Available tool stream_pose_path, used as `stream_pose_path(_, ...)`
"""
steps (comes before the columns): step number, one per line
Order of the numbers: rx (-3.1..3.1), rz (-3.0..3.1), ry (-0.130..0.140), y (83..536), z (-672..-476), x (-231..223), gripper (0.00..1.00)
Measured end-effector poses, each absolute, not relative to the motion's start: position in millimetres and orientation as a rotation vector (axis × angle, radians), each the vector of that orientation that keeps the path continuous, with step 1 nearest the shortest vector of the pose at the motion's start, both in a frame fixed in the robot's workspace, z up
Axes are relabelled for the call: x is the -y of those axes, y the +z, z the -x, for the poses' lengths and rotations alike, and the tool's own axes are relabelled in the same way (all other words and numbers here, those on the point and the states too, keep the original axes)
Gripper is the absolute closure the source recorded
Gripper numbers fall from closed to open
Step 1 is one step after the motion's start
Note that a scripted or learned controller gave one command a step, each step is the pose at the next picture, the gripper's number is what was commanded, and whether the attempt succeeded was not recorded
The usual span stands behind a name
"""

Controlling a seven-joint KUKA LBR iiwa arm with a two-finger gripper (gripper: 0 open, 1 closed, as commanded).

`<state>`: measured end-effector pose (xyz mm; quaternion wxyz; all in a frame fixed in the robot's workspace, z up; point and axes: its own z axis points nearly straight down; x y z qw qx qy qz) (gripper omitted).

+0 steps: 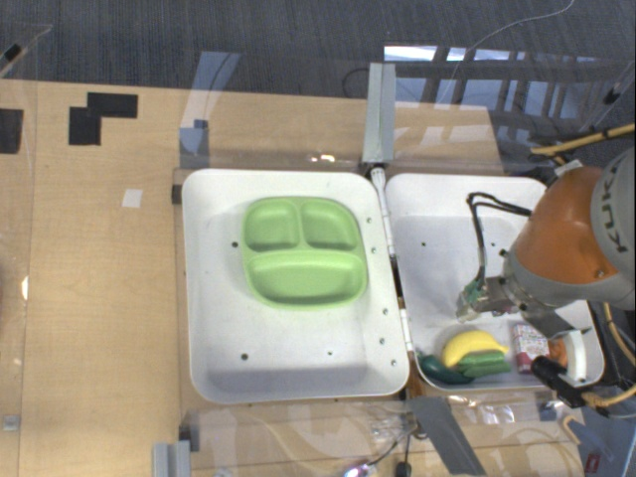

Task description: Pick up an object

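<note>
Yellow banana [473, 346] against right bin's [437, 217] front edge

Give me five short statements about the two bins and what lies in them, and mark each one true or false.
1. A green divided plate lies in the left bin. True.
2. The plate has four compartments. False: it has three, two small ones at the far side and one long one at the near side.
3. A yellow banana-shaped object lies near the front edge of the right bin. True.
4. The yellow object lies on the green plate. False: it lies in the right bin, against a dark green object.
5. The end effector hangs over the left bin. False: it is over the right bin, just behind the yellow object.
</note>
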<state>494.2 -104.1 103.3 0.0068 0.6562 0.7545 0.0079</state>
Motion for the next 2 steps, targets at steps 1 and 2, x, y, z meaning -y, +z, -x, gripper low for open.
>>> stream_pose_path(1, -2.315, -2.12, 0.006, 185, -528.3, 15, 1.0)
stream_pose_path(2, -2.313, -2.118, 0.008, 375, -496.5, 5, 1.0)
